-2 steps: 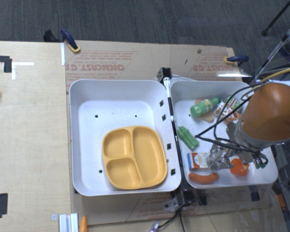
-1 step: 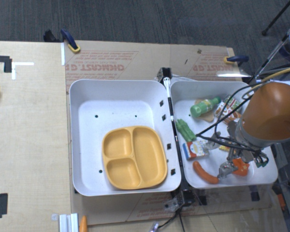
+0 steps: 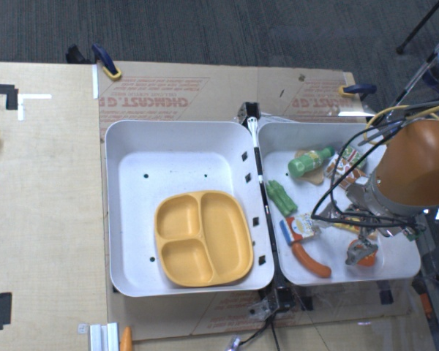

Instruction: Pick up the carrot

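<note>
The pincer (image 3: 362, 252), low in the right-hand shallow white bin (image 3: 329, 278), is too hidden for me to tell whether it is apart or together, while the long orange carrot (image 3: 312, 261) lies near it on the side away from the arm, not yet lifted.

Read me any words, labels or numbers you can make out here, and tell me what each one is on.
"CHICKAZT G...", faint red print seen upside down, on the cardboard sheet behind the left bin; the reading is uncertain.
Similar red print behind the right bin: cut off, unreadable.
Packet labels in the right bin: too small.
</note>
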`<state>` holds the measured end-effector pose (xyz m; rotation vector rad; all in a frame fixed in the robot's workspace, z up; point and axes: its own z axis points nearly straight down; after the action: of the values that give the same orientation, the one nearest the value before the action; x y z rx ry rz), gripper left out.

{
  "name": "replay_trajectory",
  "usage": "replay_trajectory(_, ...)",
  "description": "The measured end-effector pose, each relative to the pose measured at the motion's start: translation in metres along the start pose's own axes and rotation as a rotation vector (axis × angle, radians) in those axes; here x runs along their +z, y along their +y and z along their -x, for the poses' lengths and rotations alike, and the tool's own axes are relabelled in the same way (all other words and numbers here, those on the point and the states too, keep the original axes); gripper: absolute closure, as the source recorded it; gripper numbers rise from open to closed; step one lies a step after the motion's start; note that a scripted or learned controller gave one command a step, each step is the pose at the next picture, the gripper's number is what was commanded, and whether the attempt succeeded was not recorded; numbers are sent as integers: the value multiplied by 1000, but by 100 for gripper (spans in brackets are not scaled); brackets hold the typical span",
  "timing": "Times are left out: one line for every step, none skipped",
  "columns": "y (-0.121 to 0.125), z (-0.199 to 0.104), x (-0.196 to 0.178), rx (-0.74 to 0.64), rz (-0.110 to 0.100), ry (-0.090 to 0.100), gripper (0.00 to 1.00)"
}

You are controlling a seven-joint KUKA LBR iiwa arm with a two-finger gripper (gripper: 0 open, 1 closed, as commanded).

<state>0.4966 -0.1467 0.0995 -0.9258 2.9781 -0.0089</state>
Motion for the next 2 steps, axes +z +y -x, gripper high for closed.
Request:
replay_trajectory(4,2,1,284,6,8,0)
replay_trajectory(-60,40,8,566,4,16,0)
